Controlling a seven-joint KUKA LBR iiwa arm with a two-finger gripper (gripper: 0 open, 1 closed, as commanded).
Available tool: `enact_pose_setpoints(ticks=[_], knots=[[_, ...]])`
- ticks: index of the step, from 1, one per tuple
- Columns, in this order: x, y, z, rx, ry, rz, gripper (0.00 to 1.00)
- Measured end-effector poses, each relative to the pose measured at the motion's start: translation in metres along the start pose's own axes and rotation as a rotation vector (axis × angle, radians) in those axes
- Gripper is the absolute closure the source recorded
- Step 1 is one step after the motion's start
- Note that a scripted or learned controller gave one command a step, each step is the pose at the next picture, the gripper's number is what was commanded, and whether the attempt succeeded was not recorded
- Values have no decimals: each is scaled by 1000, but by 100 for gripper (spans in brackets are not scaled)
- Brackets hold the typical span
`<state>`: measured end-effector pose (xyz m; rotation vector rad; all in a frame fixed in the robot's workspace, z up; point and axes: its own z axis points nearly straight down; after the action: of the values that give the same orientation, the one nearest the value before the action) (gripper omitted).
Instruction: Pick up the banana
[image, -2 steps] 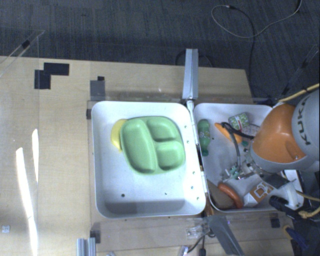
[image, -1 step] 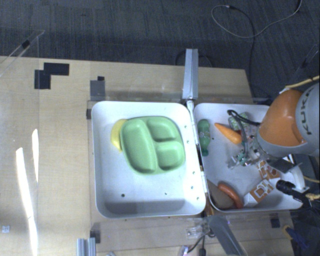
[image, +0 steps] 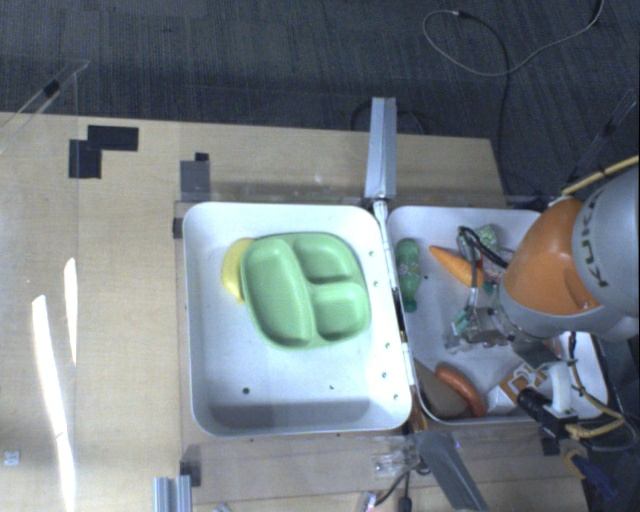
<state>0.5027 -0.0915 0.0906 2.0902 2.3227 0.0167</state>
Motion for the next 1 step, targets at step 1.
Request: enact_pose_setpoints(ticks=[1], knots=[[-14,60,2,6,1,201,100]])
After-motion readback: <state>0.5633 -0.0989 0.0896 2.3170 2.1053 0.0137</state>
